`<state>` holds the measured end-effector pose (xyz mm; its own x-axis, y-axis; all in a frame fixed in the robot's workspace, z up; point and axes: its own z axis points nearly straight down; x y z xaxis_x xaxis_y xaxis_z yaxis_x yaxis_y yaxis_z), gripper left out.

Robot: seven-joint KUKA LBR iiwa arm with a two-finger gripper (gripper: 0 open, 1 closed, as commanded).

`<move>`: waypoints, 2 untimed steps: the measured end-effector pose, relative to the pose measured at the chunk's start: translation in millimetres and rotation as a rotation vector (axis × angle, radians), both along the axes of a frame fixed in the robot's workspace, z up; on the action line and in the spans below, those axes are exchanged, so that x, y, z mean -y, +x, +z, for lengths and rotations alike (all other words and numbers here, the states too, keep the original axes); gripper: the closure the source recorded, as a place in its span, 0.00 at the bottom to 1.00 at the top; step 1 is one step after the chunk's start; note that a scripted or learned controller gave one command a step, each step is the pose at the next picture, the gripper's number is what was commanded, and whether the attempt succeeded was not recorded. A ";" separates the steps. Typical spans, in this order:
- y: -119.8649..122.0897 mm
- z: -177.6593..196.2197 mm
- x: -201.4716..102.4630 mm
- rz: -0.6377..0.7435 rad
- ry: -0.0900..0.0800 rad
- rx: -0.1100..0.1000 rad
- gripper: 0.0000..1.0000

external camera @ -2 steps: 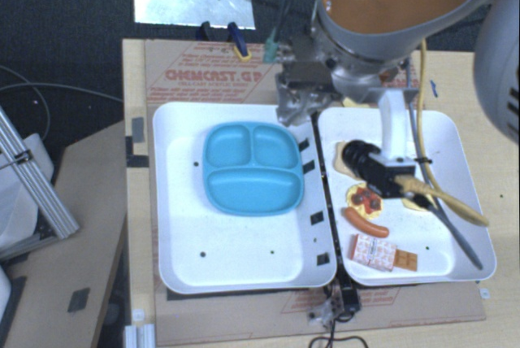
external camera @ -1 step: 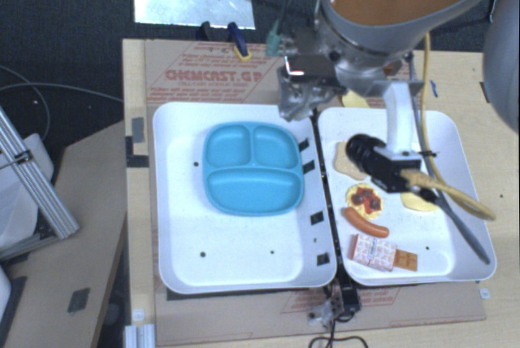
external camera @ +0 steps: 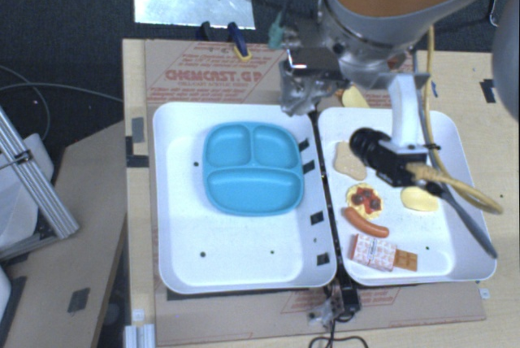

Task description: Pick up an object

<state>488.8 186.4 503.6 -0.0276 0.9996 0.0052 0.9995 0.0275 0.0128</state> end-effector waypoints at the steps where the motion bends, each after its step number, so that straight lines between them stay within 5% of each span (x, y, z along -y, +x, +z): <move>1: -2.7 -82.7 54.4 -0.032 -0.008 -0.019 1.00; 2: -1.4 -66.9 51.5 -0.022 -0.004 -0.008 1.00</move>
